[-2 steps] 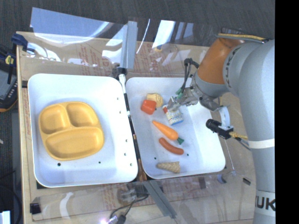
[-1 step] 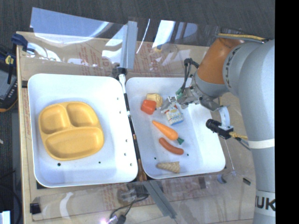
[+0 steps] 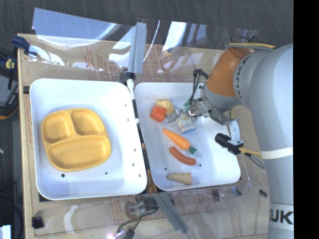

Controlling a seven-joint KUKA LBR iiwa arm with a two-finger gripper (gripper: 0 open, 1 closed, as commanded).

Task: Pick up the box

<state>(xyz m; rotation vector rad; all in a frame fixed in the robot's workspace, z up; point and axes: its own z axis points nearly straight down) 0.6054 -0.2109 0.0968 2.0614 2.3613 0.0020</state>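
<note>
A small box (image 3: 188, 127) with pale blue and yellow print lies in the right bin (image 3: 219, 171), near its middle. My gripper (image 3: 183, 114) hangs just above the box's far edge and partly covers it. The grey arm reaches in from the right, with its orange band (image 3: 222, 76) over the bin's far right corner. Whether the box is between the gripper's tips is hidden.
Around the box lie a red-orange piece (image 3: 158, 114), a yellow piece (image 3: 165, 105), a carrot (image 3: 176, 139), a sausage (image 3: 183, 156) and a waffle cone (image 3: 179, 178). The left bin (image 3: 40, 91) holds a yellow divided plate (image 3: 76, 138).
</note>
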